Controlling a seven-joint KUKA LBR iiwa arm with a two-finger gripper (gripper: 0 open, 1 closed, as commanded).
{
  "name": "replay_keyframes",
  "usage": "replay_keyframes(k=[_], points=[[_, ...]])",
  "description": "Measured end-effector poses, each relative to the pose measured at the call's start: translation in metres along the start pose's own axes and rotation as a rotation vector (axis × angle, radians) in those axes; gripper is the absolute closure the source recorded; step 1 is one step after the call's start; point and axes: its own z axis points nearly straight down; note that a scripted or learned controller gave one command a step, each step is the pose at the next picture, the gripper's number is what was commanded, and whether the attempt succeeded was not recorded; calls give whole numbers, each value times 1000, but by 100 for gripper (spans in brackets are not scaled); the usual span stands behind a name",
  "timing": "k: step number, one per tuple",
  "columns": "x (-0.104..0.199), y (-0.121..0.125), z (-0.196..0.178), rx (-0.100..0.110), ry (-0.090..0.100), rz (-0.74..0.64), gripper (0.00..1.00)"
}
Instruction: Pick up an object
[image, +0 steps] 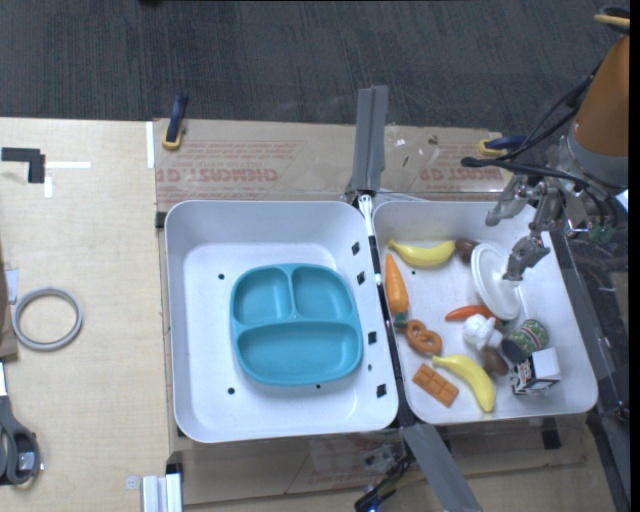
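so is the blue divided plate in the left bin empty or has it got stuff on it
Empty: all three compartments of the blue divided plate show bare blue.

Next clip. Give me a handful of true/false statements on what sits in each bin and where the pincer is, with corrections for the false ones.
1. A blue divided plate lies in the left bin. True.
2. The toy food is in the left bin. False: the bananas, carrot and pretzel all lie in the right bin.
3. Two bananas are in the right bin. True: one banana near the far wall, another near the front.
4. The pincer hangs over the left bin. False: it is above the right bin, by a white disc.
5. The carrot lies along the divider side of the right bin. True.
6. A roll of tape lies inside a bin. False: the grey ring sits on the bench, left of both bins.
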Motion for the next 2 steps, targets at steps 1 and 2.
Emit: replay_keyframes(k=[1, 2], points=[[33, 33, 149, 0, 0, 71, 0], [124, 43, 149, -1, 3, 3, 0]])
